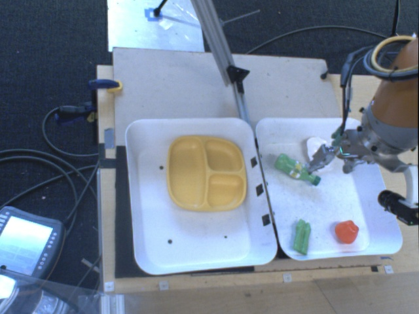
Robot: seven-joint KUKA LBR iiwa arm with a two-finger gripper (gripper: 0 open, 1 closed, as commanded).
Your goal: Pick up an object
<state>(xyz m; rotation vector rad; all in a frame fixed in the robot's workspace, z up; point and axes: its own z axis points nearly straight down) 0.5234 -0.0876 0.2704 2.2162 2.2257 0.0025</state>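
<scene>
Gripper [322, 157] low over right bin [383, 244], reaching in from the right, fingers apart with the tips just beside the cap end of the green bottle [296, 169]. Bottle lying on its side on the bin floor, near the bin's left wall, not yet between the fingers. Nothing lifted so far. Left to do, by the look of it: straddle the bottle, close, raise. Also in that bin: green pepper-like toy [302, 236] and red toy [347, 231] toward the front edge. Yellow divided plate [207, 173] in left bin [150, 241], well apart
</scene>
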